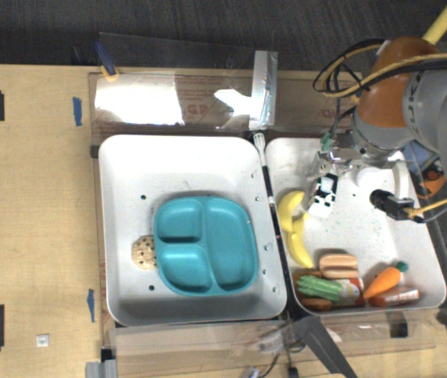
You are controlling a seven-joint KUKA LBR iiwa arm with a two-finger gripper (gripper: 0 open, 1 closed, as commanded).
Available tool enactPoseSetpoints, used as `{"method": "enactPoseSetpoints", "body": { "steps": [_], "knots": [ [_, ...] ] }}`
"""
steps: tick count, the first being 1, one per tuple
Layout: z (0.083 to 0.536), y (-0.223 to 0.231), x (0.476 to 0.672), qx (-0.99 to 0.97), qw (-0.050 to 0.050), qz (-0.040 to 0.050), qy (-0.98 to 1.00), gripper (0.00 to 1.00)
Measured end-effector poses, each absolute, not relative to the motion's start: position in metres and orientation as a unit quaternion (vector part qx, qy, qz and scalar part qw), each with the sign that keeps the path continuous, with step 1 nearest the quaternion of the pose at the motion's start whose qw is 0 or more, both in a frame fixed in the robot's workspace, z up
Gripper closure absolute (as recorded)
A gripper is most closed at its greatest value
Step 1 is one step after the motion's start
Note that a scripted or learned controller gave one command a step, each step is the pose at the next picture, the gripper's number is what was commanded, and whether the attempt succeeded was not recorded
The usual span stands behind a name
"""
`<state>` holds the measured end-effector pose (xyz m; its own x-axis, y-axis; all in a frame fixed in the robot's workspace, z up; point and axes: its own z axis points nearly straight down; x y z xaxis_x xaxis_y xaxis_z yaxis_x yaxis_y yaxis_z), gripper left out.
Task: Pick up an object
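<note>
Bench: pale wooden bench [26,235] with black corner marks and strips of blue tape, bearing two shallow white bins side by side.
Left bin: shallow white plastic bin [121,164], holding two items.
Tray: teal plastic tray with three compartments [205,244], lying flat near the middle of the left bin, toward its near edge.
Cookie: small round tan cookie with dark specks [143,252], touching the tray's left edge.
Right bin: shallow white plastic bin [424,250], items gathered along its left wall and near edge.
Banana: yellow plastic banana [293,228], lying along the left wall of the right bin.
Black-and-white piece: small black-and-white object [325,194], just beside the banana's upper end, below the gripper; kind not discernible.
Hot dog: toy bun with a pink sausage [339,264], near the right bin's near edge.
Green vegetable: dark green toy vegetable [318,287], at the near edge, touching the hot dog's underside.
Carrot: orange toy carrot with a green top [384,282], at the near edge, right of the hot dog.
Arm: grey arm with an orange band [392,85], over the right bin's far right corner.
Gripper: two-finger gripper [334,157], above the right bin's far part; whether it is apart or together cannot be told.
</note>
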<state>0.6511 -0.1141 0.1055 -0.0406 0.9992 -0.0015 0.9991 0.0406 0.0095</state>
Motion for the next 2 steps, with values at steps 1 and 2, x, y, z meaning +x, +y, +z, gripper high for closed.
{"method": "enactPoseSetpoints", "body": {
  "steps": [1,2],
  "knots": [
    [0.191,-0.029,0.646,0.671,0.003,0.0044,0.742,1.0],
    [0.185,-0.057,0.649,0.668,0.001,0.0002,0.744,1.0]
  ]
}}
